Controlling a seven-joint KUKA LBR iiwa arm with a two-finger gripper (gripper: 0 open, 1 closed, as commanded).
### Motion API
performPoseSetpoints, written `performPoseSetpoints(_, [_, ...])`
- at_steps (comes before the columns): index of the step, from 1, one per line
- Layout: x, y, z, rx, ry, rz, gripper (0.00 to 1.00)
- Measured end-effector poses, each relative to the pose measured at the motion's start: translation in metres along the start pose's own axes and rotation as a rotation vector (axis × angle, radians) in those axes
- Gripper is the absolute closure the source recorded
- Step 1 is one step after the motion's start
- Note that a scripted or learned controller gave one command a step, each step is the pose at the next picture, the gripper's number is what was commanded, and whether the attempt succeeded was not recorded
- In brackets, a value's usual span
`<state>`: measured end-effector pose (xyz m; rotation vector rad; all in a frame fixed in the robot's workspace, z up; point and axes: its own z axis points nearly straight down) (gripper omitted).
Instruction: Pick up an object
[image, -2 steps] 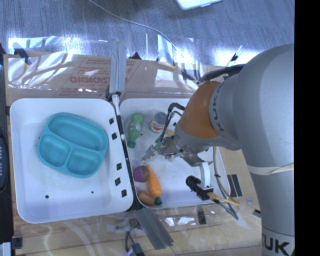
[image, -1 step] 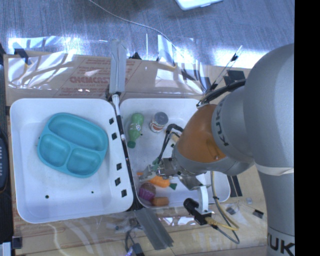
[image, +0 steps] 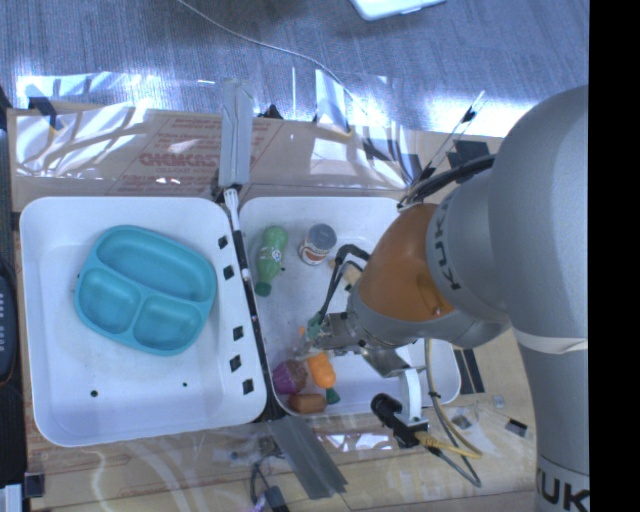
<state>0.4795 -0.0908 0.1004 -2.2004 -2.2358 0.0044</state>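
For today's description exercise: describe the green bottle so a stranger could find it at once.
Find the right-hand white bin. Along its left wall, near the far end, lies the green bottle. Beside it is a small round can; the bottle alone is long, slim and green.

- On the big grey robot arm (image: 530, 230) you could read "KU" in white capitals running down the segment beside the orange band.
- At the lower right corner, the same arm showed "KUK" in white, cut off by the edge.
- The flat brown cardboard sheet (image: 180, 150) behind the bins carried faint red lettering, too blurred for you to read.
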Motion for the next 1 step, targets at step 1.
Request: performPoseSetpoints(1, [0.0453,0.084,-0.0944,-0.01,0.001,0.004,1.0])
